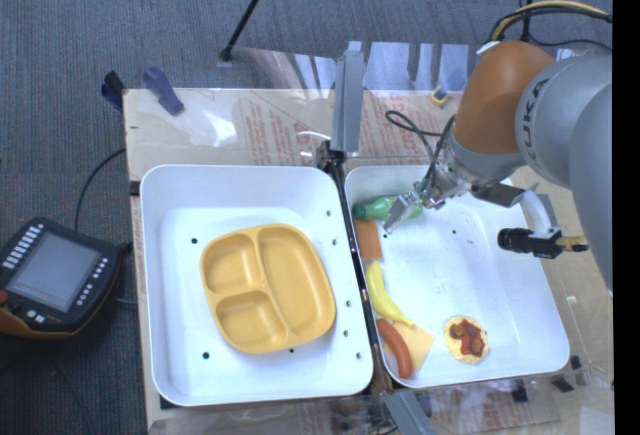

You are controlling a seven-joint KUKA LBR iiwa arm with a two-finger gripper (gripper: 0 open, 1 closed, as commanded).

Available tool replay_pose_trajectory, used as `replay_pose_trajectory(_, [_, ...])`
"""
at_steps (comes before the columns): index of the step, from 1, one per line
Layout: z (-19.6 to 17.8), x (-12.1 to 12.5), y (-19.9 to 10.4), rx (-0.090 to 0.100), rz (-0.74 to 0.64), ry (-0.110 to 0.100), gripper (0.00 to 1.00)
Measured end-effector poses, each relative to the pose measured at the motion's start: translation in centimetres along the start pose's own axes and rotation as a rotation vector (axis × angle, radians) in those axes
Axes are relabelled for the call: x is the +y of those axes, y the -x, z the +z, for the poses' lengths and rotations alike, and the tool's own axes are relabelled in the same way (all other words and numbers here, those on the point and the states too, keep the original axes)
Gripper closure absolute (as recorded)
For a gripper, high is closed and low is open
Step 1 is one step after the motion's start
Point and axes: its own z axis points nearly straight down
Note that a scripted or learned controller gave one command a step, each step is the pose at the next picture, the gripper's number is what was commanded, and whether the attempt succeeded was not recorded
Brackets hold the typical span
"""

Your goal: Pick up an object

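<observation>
Hot dog (395,347) lies low; claw (403,210) beside green object (374,208).

Right bin's (545,318) middle lies open; food (385,295) lines its left wall.

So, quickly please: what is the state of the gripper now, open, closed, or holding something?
Gripper: over the right bin's upper left, next to the green object; open or closed cannot be told, and no object shows in its grasp.

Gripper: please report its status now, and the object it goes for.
Two-finger gripper low over right white bin, fingers apart, nothing held. Green toy vegetable beside fingertips. Yellow toy banana nearby, not blocking.
</observation>
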Motion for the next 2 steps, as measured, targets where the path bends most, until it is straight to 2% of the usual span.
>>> replay_pose_trajectory(1, [-0.9, 0.1, 0.0, 0.001, -0.001, 0.001, 1.0])
replay_pose_trajectory(2, [-14.3, -0.6, 0.7, -0.006, 0.043, 0.009, 1.0])
